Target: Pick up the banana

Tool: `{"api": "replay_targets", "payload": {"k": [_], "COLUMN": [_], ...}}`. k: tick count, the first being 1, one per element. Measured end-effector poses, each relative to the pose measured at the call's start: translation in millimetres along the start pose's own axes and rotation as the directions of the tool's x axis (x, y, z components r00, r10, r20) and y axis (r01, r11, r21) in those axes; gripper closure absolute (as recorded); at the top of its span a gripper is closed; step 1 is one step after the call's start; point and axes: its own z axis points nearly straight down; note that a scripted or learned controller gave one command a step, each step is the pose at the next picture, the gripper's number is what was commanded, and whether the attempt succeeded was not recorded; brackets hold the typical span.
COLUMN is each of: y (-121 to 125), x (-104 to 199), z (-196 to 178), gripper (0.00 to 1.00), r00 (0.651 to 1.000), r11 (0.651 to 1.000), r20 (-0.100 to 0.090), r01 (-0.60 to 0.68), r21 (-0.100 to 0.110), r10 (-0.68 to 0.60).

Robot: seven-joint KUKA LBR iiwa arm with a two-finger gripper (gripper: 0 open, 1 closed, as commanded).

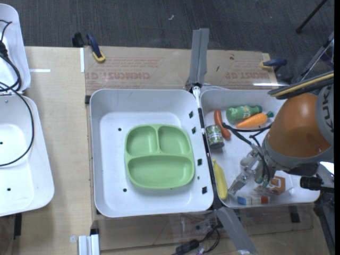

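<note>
A robotics lab: a wooden worktop [58,142] covered with taped-down cardboard [149,68] held by clamps [95,49] at 11 o'clock, two white bins [98,142] bolted side by side, loose cables [16,89] at 9 o'clock, a tripod leg [316,9] on dark carpet [159,9] at 1 o'clock.

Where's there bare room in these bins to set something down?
Left bin: bare floor around the green tray. Right bin: a small patch between can, banana and gripper; elsewhere crowded with carrot, bottle and arm.
</note>
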Motion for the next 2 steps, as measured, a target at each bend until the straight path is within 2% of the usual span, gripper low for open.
{"api": "replay_targets", "payload": {"k": [2], "y": [0.0], "x": [-0.1], "z": [0.0], "gripper": [0.00], "r00": [1.000], "r11": [1.000], "r20": [0.000], "r01": [0.000], "r21": [0.000], "r10": [0.000]}}
